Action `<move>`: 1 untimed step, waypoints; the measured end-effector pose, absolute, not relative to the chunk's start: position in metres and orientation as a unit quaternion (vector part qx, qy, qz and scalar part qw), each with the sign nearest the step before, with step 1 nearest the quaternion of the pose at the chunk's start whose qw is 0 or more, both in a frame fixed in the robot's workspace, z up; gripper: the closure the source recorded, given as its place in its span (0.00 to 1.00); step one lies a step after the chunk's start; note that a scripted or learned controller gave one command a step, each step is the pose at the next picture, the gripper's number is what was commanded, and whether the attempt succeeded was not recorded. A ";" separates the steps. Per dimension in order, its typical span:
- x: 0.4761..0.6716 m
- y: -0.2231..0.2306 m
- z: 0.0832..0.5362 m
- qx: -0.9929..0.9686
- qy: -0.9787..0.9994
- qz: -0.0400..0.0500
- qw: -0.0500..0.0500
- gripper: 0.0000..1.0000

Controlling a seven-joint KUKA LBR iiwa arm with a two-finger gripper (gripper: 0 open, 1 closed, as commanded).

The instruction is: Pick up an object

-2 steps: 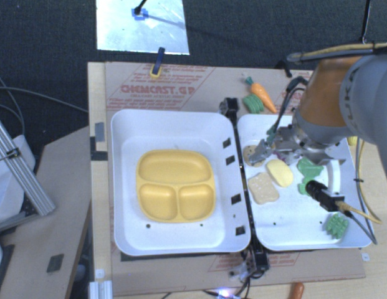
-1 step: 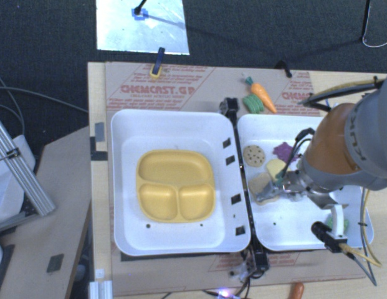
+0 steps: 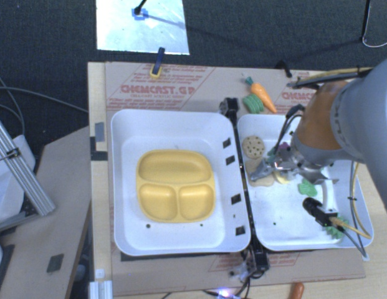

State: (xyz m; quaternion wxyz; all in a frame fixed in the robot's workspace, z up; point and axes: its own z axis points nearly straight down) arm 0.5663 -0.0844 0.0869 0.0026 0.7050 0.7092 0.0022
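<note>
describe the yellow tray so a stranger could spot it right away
Start at the two white bins; take the left bin, away from the arm. The yellow tray lies flat in its middle. It is divided into three compartments, one long and two small, unlike the small toys in the right bin.

Bins: smooth white plastic, slightly glossy.
Tray: yellow plastic, smooth with a soft sheen, in the left bin.
Bench top: matt brown cardboard with red print.
Floor: dark, rough carpet-like cloth.
Sheet: shiny, metal-like, at 11 o'clock.
Arm: smooth grey casing, glossy orange band.
Carrot: orange toy, smooth plastic look, at 1 o'clock.
Cookie: tan, dotted, matt.
</note>
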 end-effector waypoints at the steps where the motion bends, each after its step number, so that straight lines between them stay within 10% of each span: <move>1: 0.568 -0.086 0.100 0.705 0.709 0.004 0.007 1.00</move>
